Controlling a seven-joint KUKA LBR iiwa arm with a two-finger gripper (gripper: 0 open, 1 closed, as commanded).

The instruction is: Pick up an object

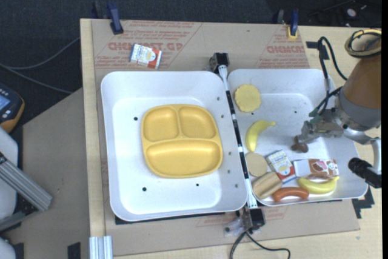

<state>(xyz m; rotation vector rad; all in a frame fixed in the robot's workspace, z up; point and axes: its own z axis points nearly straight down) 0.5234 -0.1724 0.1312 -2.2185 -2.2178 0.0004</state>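
Observation:
The right bin (303, 79) holds several toy foods: a pale yellow round disc (247, 97) at the back, a small banana (256, 132) in the middle, a tan disc (256, 163), a white and red carton (279, 162), a bread roll (267, 182), a hot dog sausage (290, 194), a second banana (319, 185) and a red and white packet (319, 167) along the front. My gripper (302, 141) hangs low over the bin floor at the right, just behind the carton and packet, with something small and dark at its tip.
The left bin (118, 148) carries a yellow divided plate (180, 141). A small white and red box (145, 56) lies on the bench behind the left bin. Blue clamps (113, 17) sit on the bench's back edge. The arm's orange band (364, 82) rises at the right.

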